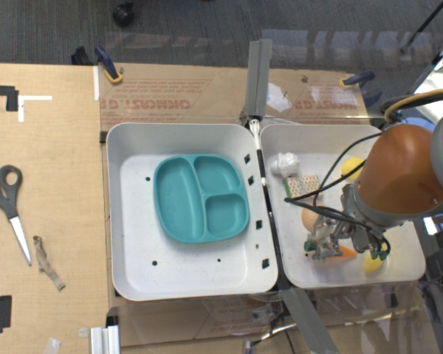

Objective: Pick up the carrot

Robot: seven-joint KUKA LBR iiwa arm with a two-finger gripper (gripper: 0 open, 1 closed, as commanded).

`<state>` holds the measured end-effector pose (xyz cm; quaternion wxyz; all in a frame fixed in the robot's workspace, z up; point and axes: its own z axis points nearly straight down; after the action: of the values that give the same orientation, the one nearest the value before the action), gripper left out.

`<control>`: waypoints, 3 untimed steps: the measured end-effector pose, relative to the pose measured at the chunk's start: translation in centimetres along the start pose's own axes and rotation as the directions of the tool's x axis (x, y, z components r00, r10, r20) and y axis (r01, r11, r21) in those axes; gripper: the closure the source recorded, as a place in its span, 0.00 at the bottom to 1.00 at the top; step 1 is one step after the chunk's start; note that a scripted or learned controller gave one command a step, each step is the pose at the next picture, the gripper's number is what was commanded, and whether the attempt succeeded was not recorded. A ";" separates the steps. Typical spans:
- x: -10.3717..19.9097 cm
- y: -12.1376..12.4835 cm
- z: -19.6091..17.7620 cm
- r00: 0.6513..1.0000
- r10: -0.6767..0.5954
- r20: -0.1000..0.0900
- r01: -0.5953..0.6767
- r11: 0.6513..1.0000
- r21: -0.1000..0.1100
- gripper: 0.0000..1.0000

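The carrot point(345, 254) shows as a small orange sliver on the floor of the right bin point(295, 271), near its front wall. My gripper point(325, 246) hangs right over its left end, low in the bin, under the orange band of the arm point(399, 172). The arm covers most of the carrot, and I cannot tell whether it sits between the fingers.
A teal divided plate point(201, 198) lies in the left bin point(125, 220). In the right bin are a white crumpled item point(285, 164), a yellow item point(351, 169), a tan round item point(311, 215) and a yellow piece point(373, 264). Scissors point(9, 201) lie on the bench at left.
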<state>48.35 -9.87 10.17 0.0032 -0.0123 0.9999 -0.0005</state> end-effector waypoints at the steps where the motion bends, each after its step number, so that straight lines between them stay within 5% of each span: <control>1: -0.3 -2.2 -14.5 0.964 -0.266 -0.003 0.266 0.964 -0.003 1.00; 2: -2.2 -6.5 -14.7 0.717 -0.698 0.001 0.698 0.716 -0.003 1.00; 3: -7.4 -4.6 -28.5 0.667 -0.745 0.003 0.745 0.667 -0.001 1.00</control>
<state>55.64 -14.23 38.70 0.0040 -0.4191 0.9079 -0.0007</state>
